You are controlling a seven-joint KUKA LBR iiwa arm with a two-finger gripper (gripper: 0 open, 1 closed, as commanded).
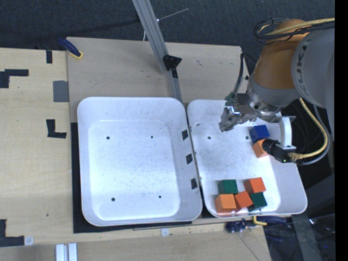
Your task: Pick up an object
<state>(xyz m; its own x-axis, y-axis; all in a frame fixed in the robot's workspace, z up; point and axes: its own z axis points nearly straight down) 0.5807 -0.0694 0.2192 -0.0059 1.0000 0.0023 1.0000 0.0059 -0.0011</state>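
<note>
While tool [227,119] hovers, grip state unclear, blue block [260,132] just right, orange block [261,148] beyond.

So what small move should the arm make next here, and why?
Probably shift the gripper toward the small blue cube and lower it. It hangs over bare floor of the right white bin, and that cube is the nearest block; the orange and green blocks cluster further off.

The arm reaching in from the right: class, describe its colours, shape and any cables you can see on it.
The arm is bulky and rounded, with a grey shell and a broad orange band above the wrist. Black and yellow cables loop around it and trail off beside the wrist. The gripper at its tip is small, dark grey metal, much narrower than the arm.
</note>
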